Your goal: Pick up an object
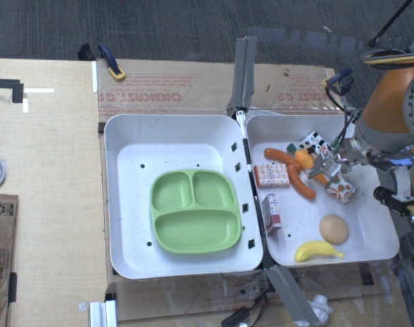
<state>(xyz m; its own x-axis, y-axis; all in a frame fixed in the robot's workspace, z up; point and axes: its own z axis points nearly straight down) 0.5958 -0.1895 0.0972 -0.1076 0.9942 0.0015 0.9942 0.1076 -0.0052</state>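
The grey arm with its orange band is reaching in over the right white bin (370, 251), and its two-finger gripper (327, 161) is hanging low among the clutter by the bin's far edge. Whether it is gripping anything, I cannot tell. It is sitting just beside the small orange toy (303, 159) and the long orange sausage-shaped pieces (293, 172), with a little white printed carton (341, 190) near it. To do this well, it is worth centring on one piece, coming straight down, and avoiding nudging neighbours. The green divided plate (195, 212) is lying in the left white bin (125, 182).
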